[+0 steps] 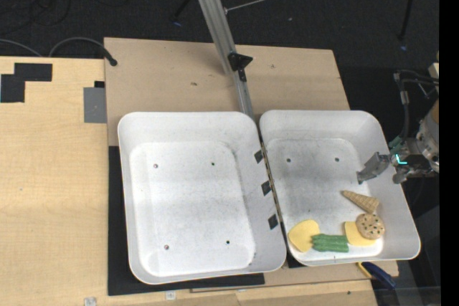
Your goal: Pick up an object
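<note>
Your tool sits at the right rim of the right bin, grey metal, and you cannot tell from here how it is set. Just below it lies a tan cone, ridged, its long axis slanting with the tip toward the bin's middle. Beyond that sits a round speckled cookie on a yellow slab, then a bumpy green piece lying flat, touching a yellow rounded piece. Farther left is the smooth white left bin on the tan worktop.
</note>
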Motion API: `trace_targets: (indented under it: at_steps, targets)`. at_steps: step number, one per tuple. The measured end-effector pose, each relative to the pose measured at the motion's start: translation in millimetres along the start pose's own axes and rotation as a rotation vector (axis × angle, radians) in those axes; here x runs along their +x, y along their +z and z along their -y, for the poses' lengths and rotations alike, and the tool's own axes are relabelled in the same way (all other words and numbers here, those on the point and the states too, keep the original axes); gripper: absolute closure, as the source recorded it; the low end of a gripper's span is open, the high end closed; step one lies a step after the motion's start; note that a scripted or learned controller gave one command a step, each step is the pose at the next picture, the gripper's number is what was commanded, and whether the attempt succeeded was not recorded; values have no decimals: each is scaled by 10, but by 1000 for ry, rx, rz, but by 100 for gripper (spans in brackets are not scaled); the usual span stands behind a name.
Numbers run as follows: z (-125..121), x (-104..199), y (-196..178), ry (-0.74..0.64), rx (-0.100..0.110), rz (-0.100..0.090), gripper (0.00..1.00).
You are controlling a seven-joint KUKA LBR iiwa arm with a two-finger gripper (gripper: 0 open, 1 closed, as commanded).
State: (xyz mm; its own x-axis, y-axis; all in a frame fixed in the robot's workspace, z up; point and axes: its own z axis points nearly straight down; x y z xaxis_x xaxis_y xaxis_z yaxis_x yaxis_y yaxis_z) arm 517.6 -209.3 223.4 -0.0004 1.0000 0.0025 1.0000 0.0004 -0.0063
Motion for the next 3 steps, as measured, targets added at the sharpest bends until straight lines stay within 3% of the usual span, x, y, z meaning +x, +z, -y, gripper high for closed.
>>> trace_targets:
  at_steps: [1, 3]
  targets:
    - [-7, -4, -18, 1, -4, 1, 0]
    - [25, -7, 909, 2, -4, 1, 0]
